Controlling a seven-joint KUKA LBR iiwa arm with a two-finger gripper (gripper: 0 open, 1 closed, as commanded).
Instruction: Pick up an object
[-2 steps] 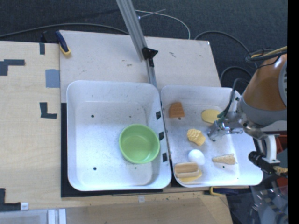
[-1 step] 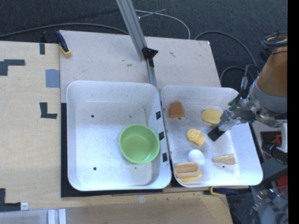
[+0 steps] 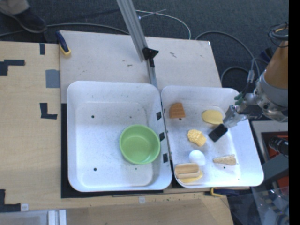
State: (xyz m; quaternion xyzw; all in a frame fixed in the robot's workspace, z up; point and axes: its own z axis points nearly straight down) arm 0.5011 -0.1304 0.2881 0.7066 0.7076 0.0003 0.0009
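**A:** How far along are we with the pick?

**B:** Hardly begun, we judge. Everything lies on the floor of the shallow white right-hand bin (image 3: 243,139), and we see nothing raised. Our hand (image 3: 230,117) is low over that bin, and we cannot tell whether it is released or clenched.

**A:** So what could we take?

**B:** Let's use the knobbly yellow corn-like piece (image 3: 196,137) as our mark. The smooth yellow oval piece (image 3: 212,116) lies up and right of it, between it and the hand, so it looks the likeliest pick. Reaching, closing and lifting all remain.

**A:** And around it?

**B:** Up and left of the corn piece lies a brown toast-like slab (image 3: 176,110). A small white ball (image 3: 197,157) lies just below it, and a tan bun-shaped piece (image 3: 189,172) lower still. A pale wedge (image 3: 225,160) lies down and right. Well to the left, a round green plastic bowl (image 3: 139,144) stands in the other shallow white bin (image 3: 93,102).

**A:** Anything in our way?

**B:** The pieces lie apart, so we see little crowding. The bin's right wall stands near the hand.
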